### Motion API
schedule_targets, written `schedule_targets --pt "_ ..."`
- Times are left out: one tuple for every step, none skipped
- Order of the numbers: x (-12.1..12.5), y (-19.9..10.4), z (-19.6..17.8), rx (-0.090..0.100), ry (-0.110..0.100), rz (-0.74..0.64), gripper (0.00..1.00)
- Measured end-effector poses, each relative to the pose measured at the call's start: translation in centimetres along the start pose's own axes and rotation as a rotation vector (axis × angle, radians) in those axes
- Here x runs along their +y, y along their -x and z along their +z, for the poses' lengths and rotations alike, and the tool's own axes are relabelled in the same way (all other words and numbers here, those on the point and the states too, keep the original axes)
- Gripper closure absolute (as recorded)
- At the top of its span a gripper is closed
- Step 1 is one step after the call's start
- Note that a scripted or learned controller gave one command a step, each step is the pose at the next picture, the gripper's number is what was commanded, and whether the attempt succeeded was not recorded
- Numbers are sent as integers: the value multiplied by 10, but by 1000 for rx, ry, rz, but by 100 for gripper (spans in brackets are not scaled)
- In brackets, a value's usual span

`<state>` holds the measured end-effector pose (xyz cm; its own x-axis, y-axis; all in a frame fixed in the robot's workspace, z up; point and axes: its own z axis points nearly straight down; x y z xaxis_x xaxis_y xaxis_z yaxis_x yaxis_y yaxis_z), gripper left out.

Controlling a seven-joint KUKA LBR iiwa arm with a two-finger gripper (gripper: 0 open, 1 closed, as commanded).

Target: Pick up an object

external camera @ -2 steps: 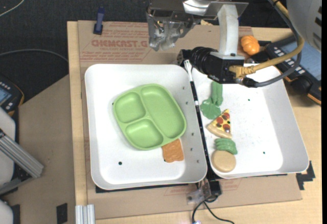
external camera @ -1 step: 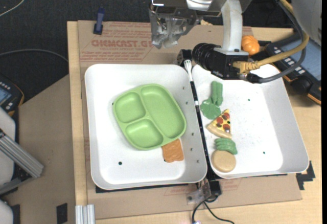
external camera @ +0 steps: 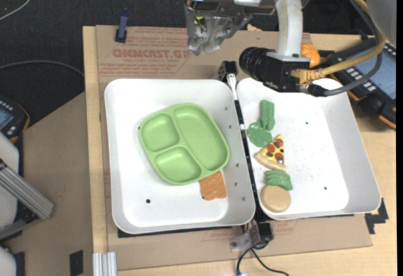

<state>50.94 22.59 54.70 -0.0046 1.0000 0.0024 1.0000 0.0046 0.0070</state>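
My gripper [external camera: 204,41] hangs high over the cardboard just behind the left bin's [external camera: 119,142] back edge, and I see nothing held in it. In the left bin a green three-compartment plate [external camera: 182,142] lies with an orange piece [external camera: 214,186] poking out from under its near edge. Along the left side of the right bin [external camera: 340,142] lie a green pod [external camera: 267,114], a green leafy piece [external camera: 258,136], a pizza slice [external camera: 272,152], a small green piece [external camera: 278,179] and a round tan cookie [external camera: 276,199].
A black hose bundle [external camera: 271,67] and a white arm part [external camera: 289,23] overhang the right bin's back left corner. A blue clip [external camera: 121,26] sits on the cardboard sheet [external camera: 145,48] at the back left. Cables run off to the right.
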Motion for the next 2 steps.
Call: schedule_targets --pt "0 -1 -10 1 3 -1 100" --pt "-33 2 114 -9 -22 4 100"
